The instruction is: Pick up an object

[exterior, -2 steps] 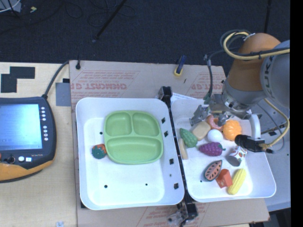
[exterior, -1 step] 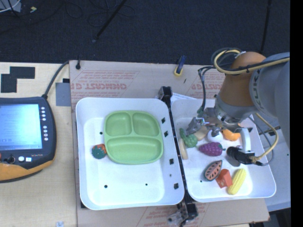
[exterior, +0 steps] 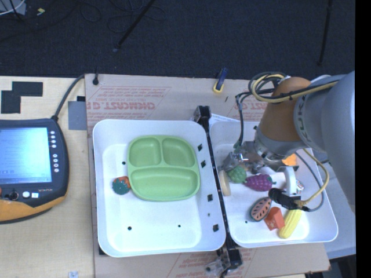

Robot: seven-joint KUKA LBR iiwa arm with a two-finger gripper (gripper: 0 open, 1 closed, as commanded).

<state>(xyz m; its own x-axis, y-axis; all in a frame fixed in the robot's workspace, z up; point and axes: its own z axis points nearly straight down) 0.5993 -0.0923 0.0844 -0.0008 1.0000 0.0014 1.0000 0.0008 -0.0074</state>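
From my remote console, the gripper (exterior: pixel 239 161) reaches down over a green toy (exterior: pixel 236 174) at nine o'clock in the right bin (exterior: pixel 324 227), purple grapes (exterior: pixel 258 182) just beside. I cannot tell its grip; next comes closing, then lifting.

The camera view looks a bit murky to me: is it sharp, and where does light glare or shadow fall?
In the camera view, focus is soft throughout; the small toys by the gripper smear together. The white bins are bright and nearly washed out, the pendant screen glows pale blue, the green plate casts little shadow, and the floor behind the bench is almost black.
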